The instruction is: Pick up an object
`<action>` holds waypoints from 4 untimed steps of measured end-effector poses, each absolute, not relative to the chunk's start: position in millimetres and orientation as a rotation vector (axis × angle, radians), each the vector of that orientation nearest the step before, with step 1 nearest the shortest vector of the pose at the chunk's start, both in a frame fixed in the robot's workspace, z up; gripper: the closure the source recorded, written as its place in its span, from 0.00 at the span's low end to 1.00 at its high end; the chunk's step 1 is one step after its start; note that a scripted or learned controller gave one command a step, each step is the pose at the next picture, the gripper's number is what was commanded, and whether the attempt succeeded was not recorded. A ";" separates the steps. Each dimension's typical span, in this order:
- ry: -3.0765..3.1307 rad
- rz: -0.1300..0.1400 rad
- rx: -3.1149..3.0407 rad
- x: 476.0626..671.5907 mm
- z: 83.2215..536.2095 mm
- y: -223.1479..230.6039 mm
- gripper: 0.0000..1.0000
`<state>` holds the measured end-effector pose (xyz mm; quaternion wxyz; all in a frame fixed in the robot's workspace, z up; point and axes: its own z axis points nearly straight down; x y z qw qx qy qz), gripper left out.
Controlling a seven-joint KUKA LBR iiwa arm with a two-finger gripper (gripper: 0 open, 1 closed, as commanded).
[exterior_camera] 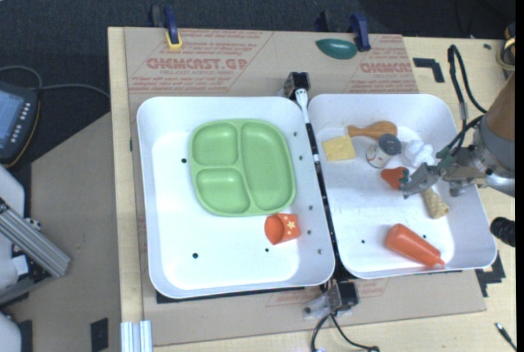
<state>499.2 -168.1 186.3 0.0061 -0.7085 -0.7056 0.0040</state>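
The right bin [360,252] holds several small things: a yellow block [339,148], a tan wooden piece [372,130], a grey and white item [386,148], a small red piece [395,176], a beige cylinder [436,204] and an orange cone [414,245]. My gripper [416,181] reaches in from the right and sits low over this bin. It is right beside the red piece and just above the beige cylinder. Nothing is visibly held.
The left bin [164,244] carries a green divided plate [243,166] and an orange cup [282,228] near its right wall. A teal object [336,48] and blue clamps [359,30] lie on the board behind the bins. Cables [458,84] hang at the right.
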 end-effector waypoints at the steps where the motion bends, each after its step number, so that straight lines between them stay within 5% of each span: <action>1: -2.222 0.000 -2.222 502.7 193.5 -167.8 0.00; 3: -2.217 0.003 -2.218 501.7 81.7 -164.3 0.00; 4: -2.220 -0.001 -2.224 502.7 95.0 -165.0 1.00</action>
